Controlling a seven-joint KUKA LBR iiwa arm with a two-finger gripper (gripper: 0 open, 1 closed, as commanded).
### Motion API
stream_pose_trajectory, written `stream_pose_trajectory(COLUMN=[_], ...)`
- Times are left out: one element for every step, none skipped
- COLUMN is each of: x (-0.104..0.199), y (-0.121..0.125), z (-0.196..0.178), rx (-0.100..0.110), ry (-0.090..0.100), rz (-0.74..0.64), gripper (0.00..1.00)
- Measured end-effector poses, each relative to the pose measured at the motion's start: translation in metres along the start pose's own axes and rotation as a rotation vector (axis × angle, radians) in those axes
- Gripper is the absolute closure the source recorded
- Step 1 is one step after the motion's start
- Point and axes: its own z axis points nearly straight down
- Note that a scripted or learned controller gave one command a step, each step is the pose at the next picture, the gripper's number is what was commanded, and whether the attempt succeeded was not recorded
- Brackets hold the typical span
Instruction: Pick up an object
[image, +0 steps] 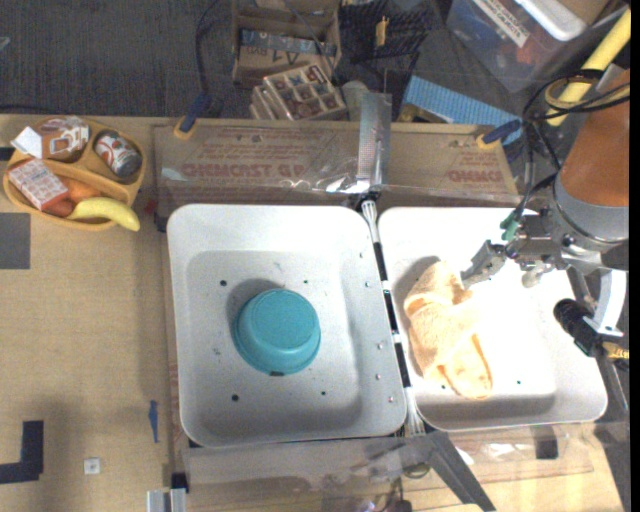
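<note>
An orange-yellow cloth (446, 330) lies crumpled in the right bin (540, 390), toward its left side. A teal bowl (278, 330) sits upside down in the middle of the left bin (200, 250). My gripper (480, 268) reaches in from the right, low over the right bin, with its tip at the upper right edge of the cloth. From this angle it appears to touch the cloth, and nothing is lifted.
A ridge (385, 300) separates the two bins. A yellow tray (70, 180) with a banana and small food items rests on the bench at the far left. Cardboard (270, 165) lies behind the bins. Cables (585, 330) hang at the right.
</note>
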Motion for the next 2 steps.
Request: stream_pose_trajectory(x=[-0.025,-0.032], y=[0.014,0.052], z=[0.142,0.162], rx=[-0.001,-0.018], ry=[0.000,-0.001], rz=[0.029,-0.069], gripper=[0.00,0.00])
